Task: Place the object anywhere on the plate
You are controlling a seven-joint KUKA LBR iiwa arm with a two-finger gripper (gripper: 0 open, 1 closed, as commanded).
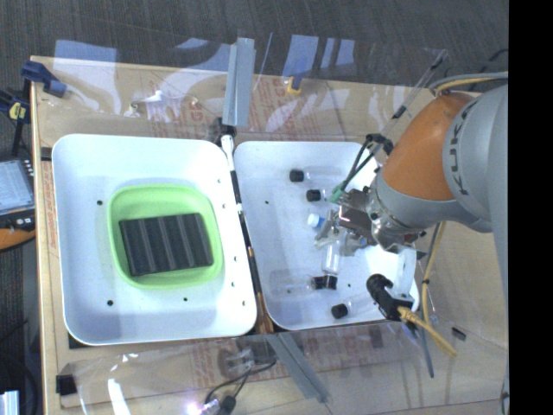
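Overhead, the arm [449, 162] reached in from the right, with its pincer [335, 236] low over the right bin [268, 232]; whether it was open or gripping anything could not be told. Small dark objects [297, 176] lay scattered around it in that bin. Meanwhile the green plate [164, 201], with its dark ribbed centre, sat in the left bin [78, 232] on the counter [130, 93].

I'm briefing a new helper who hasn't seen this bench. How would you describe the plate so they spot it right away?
Look at the left white bin of the two side by side. The plate lies in its middle: a light green, rounded-square dish with a dark ribbed insert. It is the only green thing on the bench; the right bin holds small clear and black pieces.
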